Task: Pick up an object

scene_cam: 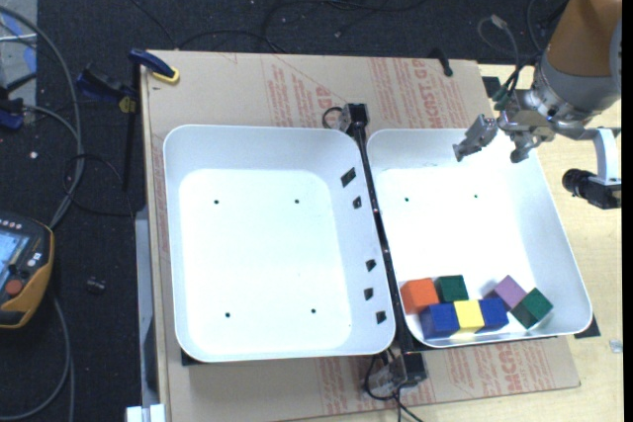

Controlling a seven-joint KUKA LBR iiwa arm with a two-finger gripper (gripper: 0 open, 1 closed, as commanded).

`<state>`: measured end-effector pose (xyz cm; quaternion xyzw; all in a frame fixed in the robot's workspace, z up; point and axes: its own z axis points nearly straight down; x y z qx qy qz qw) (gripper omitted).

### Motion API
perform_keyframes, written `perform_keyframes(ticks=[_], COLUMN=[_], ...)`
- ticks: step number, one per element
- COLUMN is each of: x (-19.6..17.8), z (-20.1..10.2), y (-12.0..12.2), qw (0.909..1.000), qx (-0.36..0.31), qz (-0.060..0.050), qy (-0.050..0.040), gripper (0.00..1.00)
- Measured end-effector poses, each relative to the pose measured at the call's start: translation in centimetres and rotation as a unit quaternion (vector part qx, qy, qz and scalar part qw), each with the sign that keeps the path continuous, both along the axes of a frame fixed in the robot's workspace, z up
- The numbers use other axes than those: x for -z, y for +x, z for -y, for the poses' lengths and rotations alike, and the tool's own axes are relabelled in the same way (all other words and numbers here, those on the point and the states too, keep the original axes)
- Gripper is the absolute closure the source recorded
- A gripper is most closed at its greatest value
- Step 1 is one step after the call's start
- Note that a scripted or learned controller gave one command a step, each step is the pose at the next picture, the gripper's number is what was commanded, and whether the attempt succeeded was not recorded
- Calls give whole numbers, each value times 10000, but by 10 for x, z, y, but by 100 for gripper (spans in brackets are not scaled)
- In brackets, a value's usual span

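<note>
— Where's your end effector point(497, 139) right now?

— Up over the far edge of the right bin point(554, 212), with its two fingers spread apart and nothing between them. It's well away from anything you could grab.

— And the things to grab?

— All bunched in the near corner of that same bin: an orange block point(419, 293), a dark green block point(452, 288), a blue block point(438, 319), a yellow block point(468, 315), a second blue block point(494, 312), a purple block point(510, 292) and another green block point(532, 306). The left bin point(198, 242) sits beside it on the tabletop point(257, 84).

— How would you expect them to handle?

— They look like small solid cubes, so you can reckon on stiff, light and not fragile. The painted faces may be a little slick, so close squarely on two opposite flat sides, not on corners.

— Which one would you go for?

— They're packed touching each other, so your fingers need room. The orange one or the green one at the right end looks best, since each has an open side facing outward.
</note>
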<state>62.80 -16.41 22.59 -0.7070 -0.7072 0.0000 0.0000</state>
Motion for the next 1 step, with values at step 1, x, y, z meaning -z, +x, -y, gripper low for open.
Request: perform_keyframes(ticks=[1], x=[26], z=[8], y=[35], qw=[10000], qx=[-2], qz=[-2], qy=[0], gripper=[0])
